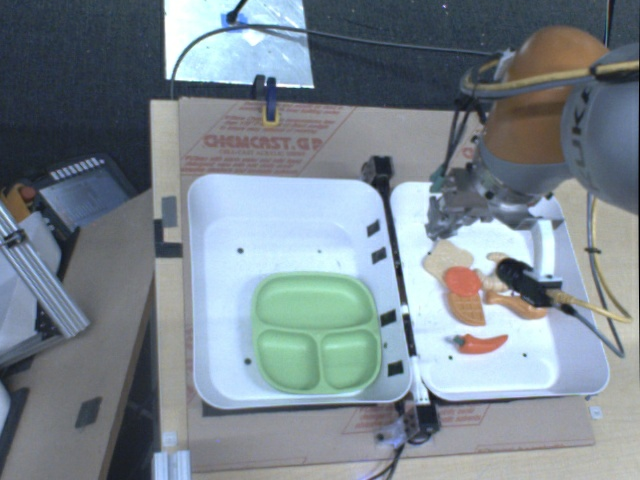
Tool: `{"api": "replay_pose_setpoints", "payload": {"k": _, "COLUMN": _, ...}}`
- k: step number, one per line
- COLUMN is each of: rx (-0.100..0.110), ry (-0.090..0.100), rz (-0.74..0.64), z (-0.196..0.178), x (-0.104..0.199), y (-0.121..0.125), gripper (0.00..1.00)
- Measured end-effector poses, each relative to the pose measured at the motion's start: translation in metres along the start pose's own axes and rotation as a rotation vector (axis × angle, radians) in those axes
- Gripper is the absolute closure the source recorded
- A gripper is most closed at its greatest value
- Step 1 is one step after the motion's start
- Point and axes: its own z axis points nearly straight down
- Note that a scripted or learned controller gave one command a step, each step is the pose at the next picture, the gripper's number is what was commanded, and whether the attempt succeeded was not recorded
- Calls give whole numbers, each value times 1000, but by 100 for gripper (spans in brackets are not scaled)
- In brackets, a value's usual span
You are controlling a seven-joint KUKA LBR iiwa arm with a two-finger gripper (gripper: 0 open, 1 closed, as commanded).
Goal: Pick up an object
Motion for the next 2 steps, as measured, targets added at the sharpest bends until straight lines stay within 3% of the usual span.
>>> {"api": "replay_pose_setpoints", "payload": {"k": 2, "rx": 0, "ry": -1, "rz": 0, "z": 9, "x": 87, "y": -30, "gripper": 100}}
